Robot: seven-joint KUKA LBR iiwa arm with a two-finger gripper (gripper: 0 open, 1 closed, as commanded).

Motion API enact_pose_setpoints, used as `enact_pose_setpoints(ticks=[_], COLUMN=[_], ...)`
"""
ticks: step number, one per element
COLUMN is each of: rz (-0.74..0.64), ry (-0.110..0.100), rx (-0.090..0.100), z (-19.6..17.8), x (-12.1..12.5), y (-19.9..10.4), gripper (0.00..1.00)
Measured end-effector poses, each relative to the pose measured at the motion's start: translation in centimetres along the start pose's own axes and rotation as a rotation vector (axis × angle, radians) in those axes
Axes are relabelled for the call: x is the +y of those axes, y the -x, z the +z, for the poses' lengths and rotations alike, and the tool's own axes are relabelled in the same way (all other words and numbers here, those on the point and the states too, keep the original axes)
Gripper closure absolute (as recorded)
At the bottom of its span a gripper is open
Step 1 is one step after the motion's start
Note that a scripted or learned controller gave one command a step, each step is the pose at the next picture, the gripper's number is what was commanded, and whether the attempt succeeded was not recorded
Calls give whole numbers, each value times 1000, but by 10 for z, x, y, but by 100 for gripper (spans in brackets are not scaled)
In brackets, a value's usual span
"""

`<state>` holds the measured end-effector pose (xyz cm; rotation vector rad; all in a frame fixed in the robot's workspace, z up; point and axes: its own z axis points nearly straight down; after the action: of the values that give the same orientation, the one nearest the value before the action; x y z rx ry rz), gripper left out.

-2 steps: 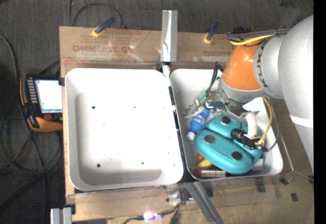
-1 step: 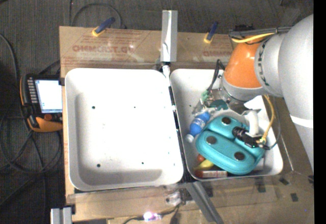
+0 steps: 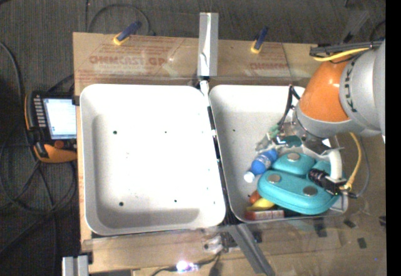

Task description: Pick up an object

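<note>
The right bin [image 3: 250, 105] holds a small heap of things, all pushed into the corner nearest the arm [image 3: 351, 90]; the left bin [image 3: 150, 155] sits just beside it, across the middle wall.

In that heap a little blue bottle with a white cap [image 3: 261, 164] lies on its side, toward the left bin; it looks light, hard and smooth, so I think it could roll or slip, and the best place to take hold seems to be across its round middle. Below it, near the front wall of the right bin, lie a yellow thing [image 3: 265, 203] and a red flat thing [image 3: 263, 212]; both look small and light, but most of each is covered, so I cannot say what they are. Something green and white [image 3: 280, 137] pokes out behind the bottle, too tangled to name.

The gripper [image 3: 294, 182] is low over the heap; its teal body covers the tips, so I cannot tell how it is set, or if anything is held. The big orange and grey arm hides the far corner of the right bin, and its wires cross there too.
</note>
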<state>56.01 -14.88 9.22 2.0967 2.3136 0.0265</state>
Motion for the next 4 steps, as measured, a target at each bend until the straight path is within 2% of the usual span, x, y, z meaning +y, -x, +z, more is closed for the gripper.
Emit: enact_pose_setpoints(ticks=[1, 2, 3, 4], rz=[-410, -299, -299, -520], ry=[-3, -24, -25, -25], rx=[-1, 5, 5, 8], z=[2, -107, -107, -33], x=[13, 83, 82, 76], y=[1, -26, -26, -20], gripper=[100, 100, 0, 0])
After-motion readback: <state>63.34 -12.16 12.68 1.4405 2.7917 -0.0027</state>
